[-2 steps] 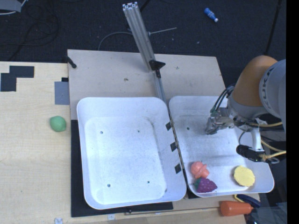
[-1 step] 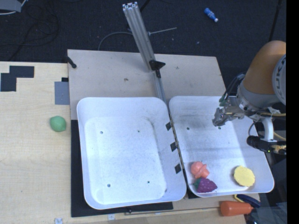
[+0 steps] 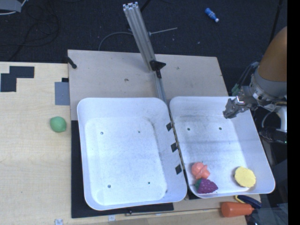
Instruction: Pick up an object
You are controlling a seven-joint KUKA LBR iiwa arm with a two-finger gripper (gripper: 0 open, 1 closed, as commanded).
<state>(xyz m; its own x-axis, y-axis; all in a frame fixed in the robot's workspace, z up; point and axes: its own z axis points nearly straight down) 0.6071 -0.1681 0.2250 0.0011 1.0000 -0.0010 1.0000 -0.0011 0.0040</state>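
In the right bin lie three small objects near its front edge: an orange-pink toy, a purple grape-like toy just in front of it, and a yellow round piece at the front right. My gripper hangs over the bin's back right corner, well away from all three. Its tips are dark and small here, and nothing shows between them.
The left bin sits beside the right one, with black clips along the shared edge. A green ball rests on the wooden bench at the left. An orange carrot-like toy lies outside the right bin's front rim. A slanted metal rail stands behind.
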